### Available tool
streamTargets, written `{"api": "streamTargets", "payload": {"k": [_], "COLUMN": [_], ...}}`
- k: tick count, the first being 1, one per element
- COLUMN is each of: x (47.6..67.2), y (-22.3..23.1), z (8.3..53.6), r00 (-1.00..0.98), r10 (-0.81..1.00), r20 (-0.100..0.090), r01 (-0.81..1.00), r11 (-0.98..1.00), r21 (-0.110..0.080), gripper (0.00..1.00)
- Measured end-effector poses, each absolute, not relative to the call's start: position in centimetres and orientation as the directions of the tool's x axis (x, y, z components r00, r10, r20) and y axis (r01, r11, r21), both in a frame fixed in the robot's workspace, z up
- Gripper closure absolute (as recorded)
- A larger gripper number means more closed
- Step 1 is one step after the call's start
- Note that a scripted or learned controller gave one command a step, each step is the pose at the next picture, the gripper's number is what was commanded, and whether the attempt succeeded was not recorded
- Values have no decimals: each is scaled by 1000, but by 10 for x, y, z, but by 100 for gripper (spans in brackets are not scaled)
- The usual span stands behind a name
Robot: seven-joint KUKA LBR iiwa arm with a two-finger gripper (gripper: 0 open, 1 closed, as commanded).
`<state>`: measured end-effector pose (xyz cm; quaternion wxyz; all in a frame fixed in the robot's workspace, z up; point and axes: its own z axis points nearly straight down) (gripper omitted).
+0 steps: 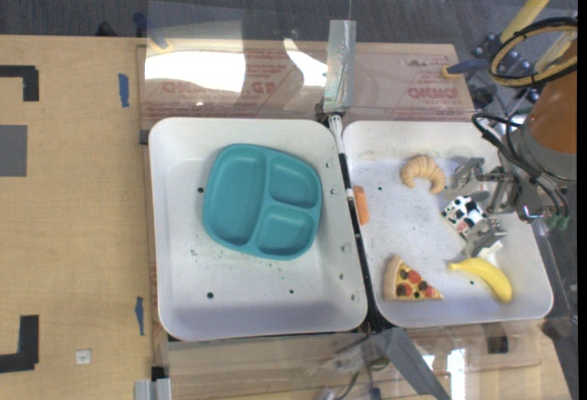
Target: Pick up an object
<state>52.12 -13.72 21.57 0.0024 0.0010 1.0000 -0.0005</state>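
Starting nearest the camera, the right bin (385, 146) carries a pizza slice toy (409, 282) at about 7 o'clock and a banana (484, 277) at about 5 o'clock, the two well apart on the white floor. Farther up, toward 3 o'clock, the hand (479, 205) reaches in from the right, spread wide, its metal fingers (465, 173) standing on either side of a small black-and-white object (463, 211) that lies on the bin floor. Nothing is clamped or lifted yet, so by my reading the pick is at the closing stage: the squeeze and the raise are both left. A croissant (423, 172) sits near 12 o'clock, just beside the upper finger. In the left bin (174, 205) a teal divided plate (261, 201) lies at its centre, untouched. The desk (73, 205) stretches beyond.
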Motion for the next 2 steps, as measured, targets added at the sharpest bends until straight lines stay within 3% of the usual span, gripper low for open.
{"api": "streamTargets", "payload": {"k": [1, 2], "x": [479, 483], "y": [-123, -118], "z": [119, 91], "r00": [-946, -693], "r10": [325, 721], "r20": [4, -8], "r01": [325, 721], "r11": [946, 693], "r21": [1, 7], "gripper": [0, 0]}}
